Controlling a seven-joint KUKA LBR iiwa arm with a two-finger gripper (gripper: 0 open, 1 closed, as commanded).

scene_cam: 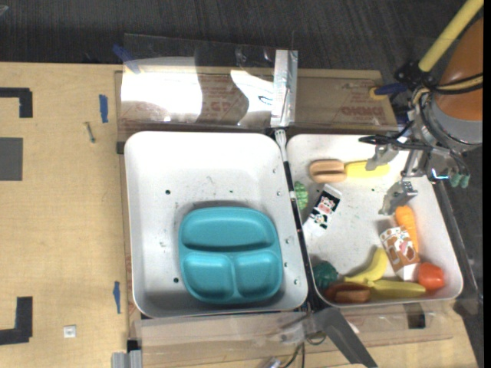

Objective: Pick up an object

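Left bin [146, 167]: one teal tray [229, 254] at its near edge, the far half bare. Right bin [449, 228]: things crowd the near edge and right wall, with open floor in the middle. At the near edge lie a banana [374, 267], a green piece [324, 272], a red piece [431, 276] and a yellow strip [399, 287]. A carrot [406, 222] and a printed packet [399, 249] lie along the right wall. A hot dog [327, 169] and a yellow block [367, 169] sit toward the far edge, with a black-and-white card [323, 208] just near of them.

The hand [397, 176] hangs above the bin's far right part, fingers slightly apart, gripping nothing. The worktop [54, 228] is tan board with black marks and blue tape. Brown board behind the bins bears red lettering, unreadable.
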